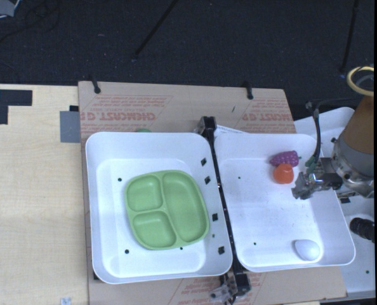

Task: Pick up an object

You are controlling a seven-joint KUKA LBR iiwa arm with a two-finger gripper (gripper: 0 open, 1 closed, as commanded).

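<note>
Three objects: orange ball (283, 173), purple toy (284, 158), white egg (307, 250); right bin (264, 259)
Claw (303, 187): centre right; grip state, cannot tell
Risk: ball rolls if nudged

The arm (360, 138) gets chopped off by the right side of the shot, so you only catch the wrist end and a bit of the orange band. The claw (303, 186) is small and kinda mushy, can't make out how its tips sit. The purple thing (285, 157) is too blurry to name, and the orange ball (283, 173) covers its lower edge. Something green (142, 130) peeks out behind the left bin's (106, 170) back rim, mostly hidden.
</note>
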